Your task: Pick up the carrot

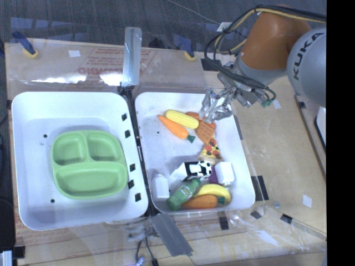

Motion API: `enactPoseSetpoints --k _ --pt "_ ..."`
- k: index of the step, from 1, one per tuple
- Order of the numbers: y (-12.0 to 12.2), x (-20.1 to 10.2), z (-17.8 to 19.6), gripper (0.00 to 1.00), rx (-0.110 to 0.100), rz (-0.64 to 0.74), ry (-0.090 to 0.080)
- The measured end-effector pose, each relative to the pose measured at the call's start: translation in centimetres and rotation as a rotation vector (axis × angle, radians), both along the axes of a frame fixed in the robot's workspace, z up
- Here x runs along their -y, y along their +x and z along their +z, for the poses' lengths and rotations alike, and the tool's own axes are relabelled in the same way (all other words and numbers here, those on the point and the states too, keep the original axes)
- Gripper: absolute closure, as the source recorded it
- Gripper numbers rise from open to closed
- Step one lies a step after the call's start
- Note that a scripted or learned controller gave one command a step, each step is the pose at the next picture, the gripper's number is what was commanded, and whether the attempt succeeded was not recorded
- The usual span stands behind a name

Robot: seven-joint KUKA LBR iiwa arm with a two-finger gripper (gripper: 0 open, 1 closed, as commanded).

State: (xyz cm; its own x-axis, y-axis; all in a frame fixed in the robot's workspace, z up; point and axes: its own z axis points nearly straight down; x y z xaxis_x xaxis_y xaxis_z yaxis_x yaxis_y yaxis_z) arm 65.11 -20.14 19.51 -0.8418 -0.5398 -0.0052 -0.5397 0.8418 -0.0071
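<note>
1. bench (277, 154) is a light wood-looking top with clear plastic sheeting taped over it, blue and yellow tape bits along the far edge. behind it there's dark grey carpet-ish floor.
2. two shallow white bins side by side, with a metal bracket (132, 57) standing at the far end of the seam between them.
3. left bin (33, 115) just has a green divided plate (89, 164) lying flat, three compartments.
4. right bin (148, 112) is the busy one. far end: an ear of corn (182, 118) with the carrot (173, 127) lying right alongside it on the side nearer the camera, touching or almost, its green stub at the end pointing toward the bin's right wall.
5. just right of the corn there's a waffle-looking orange piece (206, 131), then a pizza slice (211, 150) below that.
6. near end is a pile: black and white cow toy (199, 169), white cup (225, 173), banana (215, 191), green bottle (184, 193), an orange thing under the banana, small white bottle (160, 185).
7. gripper (215, 111) hangs over the bin's far right corner, right of the corn, near the waffle piece. fingers look slightly spread with nothing between them.
8. the carrot is left of the fingertips, on the other side of the corn, not touching them.
</note>
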Motion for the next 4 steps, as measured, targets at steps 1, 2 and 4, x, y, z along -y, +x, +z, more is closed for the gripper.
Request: enactPoseSetpoints --k 1,2,4 --pt "-7.4 -6.8 -8.1 1.0 -0.014 -0.291 0.007" --pt "-10.8 -12.4 -0.1 1.0 -0.003 -0.514 0.006" --pt "-3.8 -9.0 -10.5 0.0 -0.009 -1.029 0.006"
